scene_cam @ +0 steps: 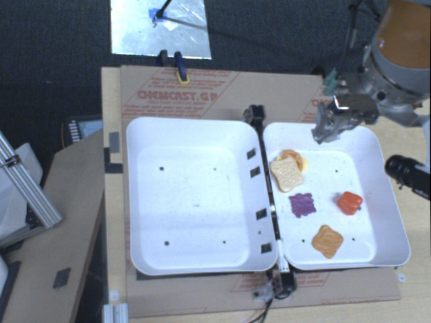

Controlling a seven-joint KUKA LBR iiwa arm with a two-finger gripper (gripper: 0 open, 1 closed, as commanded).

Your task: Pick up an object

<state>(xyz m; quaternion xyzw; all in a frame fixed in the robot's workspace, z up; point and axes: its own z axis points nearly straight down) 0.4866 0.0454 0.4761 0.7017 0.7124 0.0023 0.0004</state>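
Observation:
The right bin (pixel 384 200) holds several small toy foods. A beige bread slice (pixel 287 174) lies near its left wall, overlapping an orange-yellow piece (pixel 296 159) just behind it. A purple square piece (pixel 303 204) sits in the middle, a red piece (pixel 349 202) to its right, and a tan-orange waffle-like piece (pixel 327 240) toward the front. My gripper (pixel 328 133) hangs over the bin's back rim, above and to the right of the bread slice, apart from every piece. Nothing is visible between its fingers.
The left bin (pixel 145 140) stands beside the right one, with black clips (pixel 256 172) along the shared wall. Both rest on a cardboard sheet (pixel 202 93). A black cylinder (pixel 407 173) juts in at the right. A shiny metal plate (pixel 160 17) lies on the floor behind.

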